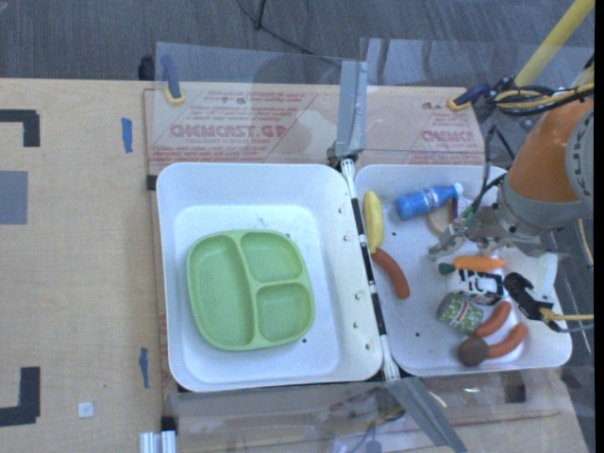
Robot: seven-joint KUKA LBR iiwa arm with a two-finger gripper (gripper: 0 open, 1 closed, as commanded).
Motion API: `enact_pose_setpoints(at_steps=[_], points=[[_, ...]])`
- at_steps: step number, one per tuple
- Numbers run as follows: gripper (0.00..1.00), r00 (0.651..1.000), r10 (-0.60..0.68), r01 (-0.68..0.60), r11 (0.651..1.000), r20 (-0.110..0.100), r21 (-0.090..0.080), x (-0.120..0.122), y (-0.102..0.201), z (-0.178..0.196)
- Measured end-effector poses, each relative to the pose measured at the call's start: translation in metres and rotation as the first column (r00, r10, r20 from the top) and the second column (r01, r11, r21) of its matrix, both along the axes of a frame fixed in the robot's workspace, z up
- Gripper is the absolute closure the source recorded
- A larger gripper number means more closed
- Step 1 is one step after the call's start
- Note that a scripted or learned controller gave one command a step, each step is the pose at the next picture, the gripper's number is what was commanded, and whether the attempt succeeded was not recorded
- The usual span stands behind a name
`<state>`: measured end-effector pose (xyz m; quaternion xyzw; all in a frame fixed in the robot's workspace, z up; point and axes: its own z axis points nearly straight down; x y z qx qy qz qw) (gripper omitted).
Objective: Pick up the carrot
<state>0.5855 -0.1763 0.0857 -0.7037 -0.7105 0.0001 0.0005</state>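
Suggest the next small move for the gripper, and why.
Probably ease the gripper slightly down and right onto the small orange carrot with a green tip. The carrot lies flat on the right white bin floor just below the gripper, not between its fingers.

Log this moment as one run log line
task: pick up carrot | gripper: above right bin, beside carrot | grasp: not confirmed

Two white bins (179, 196); one green divided plate (250, 289); one banana (374, 220); one blue bottle (425, 201); one carrot (479, 263); three sausages (391, 273); one can (461, 312).
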Motion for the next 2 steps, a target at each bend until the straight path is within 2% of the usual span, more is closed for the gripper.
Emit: enact_pose_setpoints(at_steps=[1,2], points=[[1.00,1.000,-0.003,0.003,1.000,0.004,0.000,0.001,-0.001,0.011],[1.00,0.984,-0.178,0.178,0.984,-0.003,0.000,-0.051,0.015,0.087]])
